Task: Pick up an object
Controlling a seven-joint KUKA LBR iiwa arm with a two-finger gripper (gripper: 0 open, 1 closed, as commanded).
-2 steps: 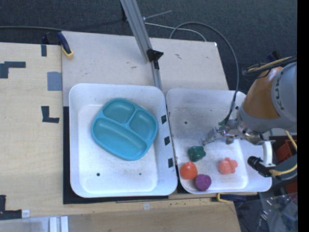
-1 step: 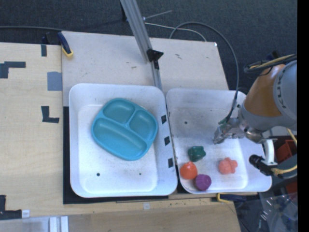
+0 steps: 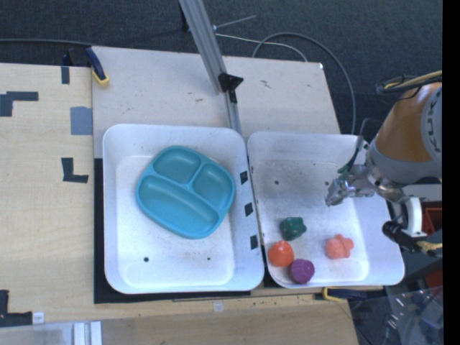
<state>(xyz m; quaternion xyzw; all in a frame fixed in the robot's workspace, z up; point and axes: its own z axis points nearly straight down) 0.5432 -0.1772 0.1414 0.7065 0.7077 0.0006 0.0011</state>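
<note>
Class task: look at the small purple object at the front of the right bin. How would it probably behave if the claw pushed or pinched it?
The purple object looks rounded, so it may roll when pushed. It sits beside the orange object, so it might knock that one. Its small size suggests it is light.

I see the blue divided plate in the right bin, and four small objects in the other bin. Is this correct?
Not quite. The camera view shows the blue divided plate in the left bin. The four small objects, green, orange-red, purple and pink, lie in the right bin.
</note>
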